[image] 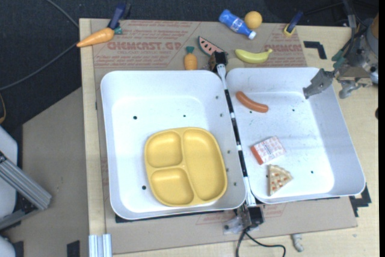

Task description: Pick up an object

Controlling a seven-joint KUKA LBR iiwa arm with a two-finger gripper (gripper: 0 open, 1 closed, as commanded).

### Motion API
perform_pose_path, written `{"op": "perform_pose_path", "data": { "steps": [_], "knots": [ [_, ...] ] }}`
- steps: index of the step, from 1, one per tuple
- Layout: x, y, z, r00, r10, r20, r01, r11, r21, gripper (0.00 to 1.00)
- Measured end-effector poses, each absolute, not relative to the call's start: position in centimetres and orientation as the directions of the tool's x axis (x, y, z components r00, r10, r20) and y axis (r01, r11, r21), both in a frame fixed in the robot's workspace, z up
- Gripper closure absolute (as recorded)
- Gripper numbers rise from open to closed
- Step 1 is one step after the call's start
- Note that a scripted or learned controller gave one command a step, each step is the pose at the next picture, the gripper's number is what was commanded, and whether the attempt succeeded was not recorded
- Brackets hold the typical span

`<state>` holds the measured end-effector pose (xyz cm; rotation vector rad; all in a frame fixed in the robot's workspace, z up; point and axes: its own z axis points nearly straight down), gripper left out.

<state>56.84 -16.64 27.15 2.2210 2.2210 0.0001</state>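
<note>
In the right bin [337,147] lie a red sausage [251,102] near the back left, a red-and-white packet [267,149] in the middle, and a pizza slice [278,179] toward the front. My gripper [332,88] hovers over the bin's back right corner, well right of the sausage. It stands open, with nothing between its fingers.
A yellow divided plate [185,165] sits in the left bin [120,105]. Behind the bins lie a carrot [96,38], a watermelon slice [207,45], a small orange toy [190,61], a banana [252,55], a blue bottle [236,23] and an orange ball [253,19].
</note>
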Motion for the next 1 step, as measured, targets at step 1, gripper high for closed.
{"op": "perform_pose_path", "data": {
  "steps": [1],
  "knots": [
    [56.77,-11.04,17.39,-0.001,1.0,0.001,1.0,0.001,-0.002,0.0]
  ]
}}
